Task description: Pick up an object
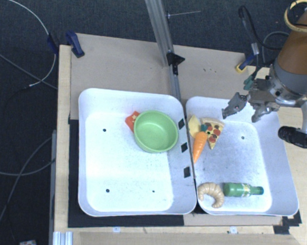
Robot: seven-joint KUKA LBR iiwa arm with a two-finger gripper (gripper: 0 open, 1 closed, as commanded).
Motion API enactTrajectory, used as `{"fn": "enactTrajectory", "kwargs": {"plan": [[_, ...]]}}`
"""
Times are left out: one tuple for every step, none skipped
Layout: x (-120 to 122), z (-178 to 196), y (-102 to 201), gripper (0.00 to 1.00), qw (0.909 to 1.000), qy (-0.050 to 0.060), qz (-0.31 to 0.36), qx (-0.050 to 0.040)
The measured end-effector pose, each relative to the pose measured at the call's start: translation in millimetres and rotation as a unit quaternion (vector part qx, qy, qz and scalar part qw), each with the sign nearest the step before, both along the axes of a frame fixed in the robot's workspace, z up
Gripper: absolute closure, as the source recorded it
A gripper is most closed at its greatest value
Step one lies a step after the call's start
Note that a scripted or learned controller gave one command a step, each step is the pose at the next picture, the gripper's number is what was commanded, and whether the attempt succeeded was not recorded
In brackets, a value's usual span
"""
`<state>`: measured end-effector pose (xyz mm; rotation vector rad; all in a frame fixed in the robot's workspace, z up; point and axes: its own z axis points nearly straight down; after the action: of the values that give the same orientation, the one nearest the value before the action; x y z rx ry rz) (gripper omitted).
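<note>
A camera looks down at a slant on a tan bench [121, 64] holding two shallow white bins side by side. The left bin [121, 191] contains a light green bowl [155, 131] sitting upright near its upper middle, with a small red-orange object [131, 120] tucked against the bowl's left rim, partly hidden by it. The right bin [246, 158] holds several toy foods. Along its left wall lie a pale yellow piece [194, 124], an orange carrot [199, 144] pointing downward, and a pizza slice [212, 133] with coloured toppings, all three touching or just beside one another. Near the bin's lower edge, a tan croissant [212, 194] lies just left of a green bottle [242, 191] resting on its side, its cap pointing right. The grey arm with its orange band [304, 38] reaches in from the right, and its gripper [246, 110] hangs over the upper part of the right bin, near the back rim. Its two fingers are spread apart with nothing between them. The gripper is above and to the right of the pizza slice, apart from it and from every other object in the bin. A slim metal pole [161, 27] slants across the top of the bench toward the gap between the bins.
</note>
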<state>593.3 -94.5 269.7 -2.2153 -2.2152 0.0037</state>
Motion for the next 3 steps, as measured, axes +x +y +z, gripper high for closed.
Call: {"fn": "enactTrajectory", "kwargs": {"plan": [[7,-59,-1,0.00,1.0000,0.005,0.000,0.0000],[2,-105,-5,0.00,1.0000,0.006,-0.001,0.0004],[-5,-163,-8,0.00,1.0000,0.002,-0.001,-0.0001]]}}
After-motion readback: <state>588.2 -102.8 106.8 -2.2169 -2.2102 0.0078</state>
